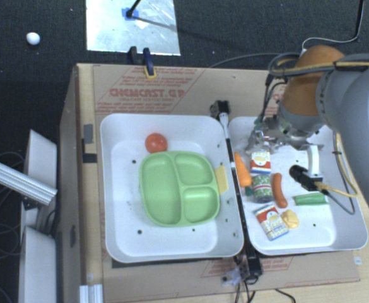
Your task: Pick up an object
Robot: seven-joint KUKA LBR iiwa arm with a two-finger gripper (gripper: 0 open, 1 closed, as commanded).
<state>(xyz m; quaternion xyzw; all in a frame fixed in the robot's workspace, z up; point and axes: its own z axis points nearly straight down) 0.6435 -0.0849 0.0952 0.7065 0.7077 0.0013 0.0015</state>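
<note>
My gripper point(264, 139) hangs low over the right bin point(345, 232), at its back left corner, just above a small carton point(260, 165); whether it is open or closed I cannot tell. Beside the carton lie a carrot point(242, 170) and a sausage point(279, 190). The left bin point(118, 232) holds a green tray point(178, 188).

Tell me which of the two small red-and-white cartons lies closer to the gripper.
The upper carton, just under the gripper and beside the carrot. The other carton lies toward the right bin's near edge, next to a yellow piece.
</note>
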